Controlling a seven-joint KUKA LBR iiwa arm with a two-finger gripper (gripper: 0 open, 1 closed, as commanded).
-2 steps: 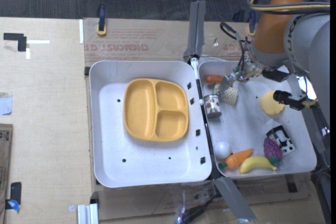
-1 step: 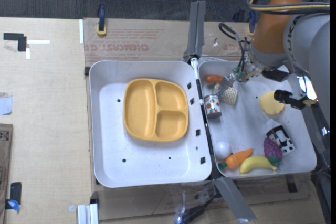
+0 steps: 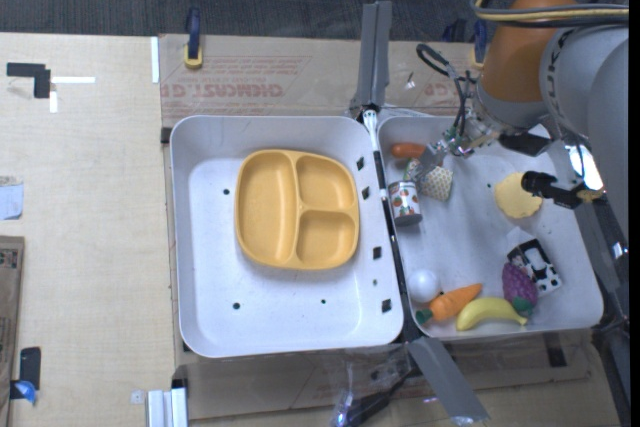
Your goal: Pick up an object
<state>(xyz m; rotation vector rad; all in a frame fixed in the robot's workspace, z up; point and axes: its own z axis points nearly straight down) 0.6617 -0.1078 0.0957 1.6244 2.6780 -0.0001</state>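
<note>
Glossy plastic divided plate [image 3: 297, 210]; smooth white bin [image 3: 200, 245]; matt wood bench [image 3: 80, 215].

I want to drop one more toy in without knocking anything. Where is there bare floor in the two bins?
Left bin: bare floor all around the yellow plate, widest below it. Right bin: a bare patch in the middle, between the can and the grapes. Crowded along the bottom near the banana and carrot, and by the gripper.

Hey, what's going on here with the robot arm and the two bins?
The grey arm reaches into the right bin, its gripper low at the back by a pale netted object and a small can. I can't tell whether it holds anything. A banana, carrot and white ball lie at the front. The left bin holds a yellow divided plate.
</note>
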